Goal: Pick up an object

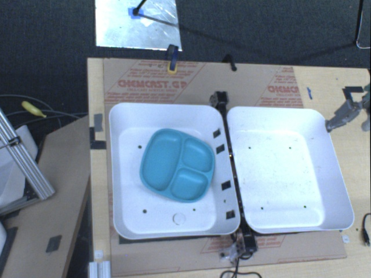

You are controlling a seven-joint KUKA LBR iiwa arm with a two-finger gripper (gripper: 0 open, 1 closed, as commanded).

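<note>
A blue divided plate (pixel 177 165) lies flat in the left bin (pixel 127 155), toward its middle, not yet lifted. The pincer (pixel 339 120) hangs at the right bin's (pixel 290 178) far right corner, well apart from the plate; whether it is open or closed cannot be told, so the whole pick appears still to come.

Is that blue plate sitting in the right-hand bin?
No, the blue divided plate lies in the left bin, beside the right bin.

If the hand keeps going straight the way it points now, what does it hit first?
The hand sits at the right edge, pointing down-left. Going on, it would probably meet the right bin's upper-right rim, then its bare floor. Height is unclear, and the blue tray lies well beyond.
</note>
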